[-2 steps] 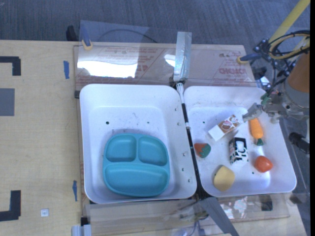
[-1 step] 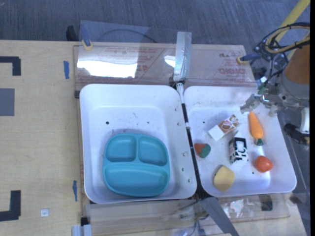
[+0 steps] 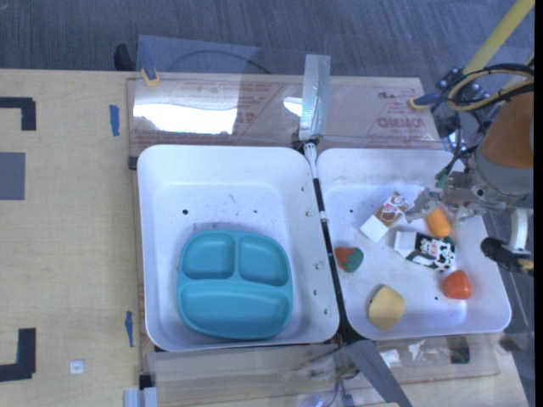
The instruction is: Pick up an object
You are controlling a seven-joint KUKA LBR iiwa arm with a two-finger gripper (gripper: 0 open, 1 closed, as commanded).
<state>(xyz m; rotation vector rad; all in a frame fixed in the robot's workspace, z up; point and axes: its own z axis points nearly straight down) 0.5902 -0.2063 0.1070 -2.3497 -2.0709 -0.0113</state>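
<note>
The right bin [image 3: 356, 176] holds several small objects. An orange piece [image 3: 439, 223] lies by its right side, with a black-and-white cow-patterned item [image 3: 433, 251] just below it. A white block with a brown picture [image 3: 384, 217] lies to their left. A red-and-green piece [image 3: 349, 259] sits near the left wall, a yellow lump [image 3: 386, 306] at the front, and a red-orange ball [image 3: 456, 285] at the front right. My gripper [image 3: 431, 208] hangs low right beside the orange piece, reaching in from the right. Nothing is visibly held.
The left bin [image 3: 170, 185] carries a teal divided plate [image 3: 235, 283] in its front half. The arm's orange band [image 3: 513, 138] and yellow-black cables [image 3: 475, 87] hang over the right bin's far right corner. A clear plastic sheet lies behind both bins.
</note>
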